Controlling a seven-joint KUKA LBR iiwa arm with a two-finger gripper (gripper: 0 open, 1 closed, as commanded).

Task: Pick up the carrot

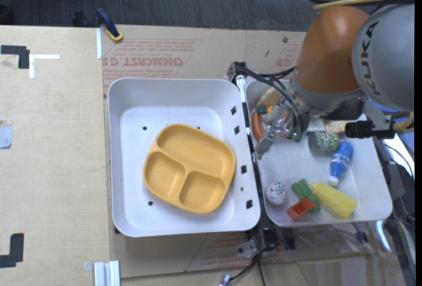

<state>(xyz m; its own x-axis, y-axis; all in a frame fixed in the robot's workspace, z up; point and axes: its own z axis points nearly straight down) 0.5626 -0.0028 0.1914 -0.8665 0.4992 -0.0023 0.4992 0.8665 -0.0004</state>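
We see the carrot (pixel 256 125), a bit of orange at the left edge of the right bin (pixel 369 209), mostly hidden under the gripper (pixel 273 130). We think it is a light, hard, smooth toy. We should pinch its middle. We cannot tell the gripper's state.

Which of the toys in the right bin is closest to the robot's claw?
The orange carrot, at the bin's left wall beside the gripper. The white ball, yellow piece and blue bottle lie farther off.
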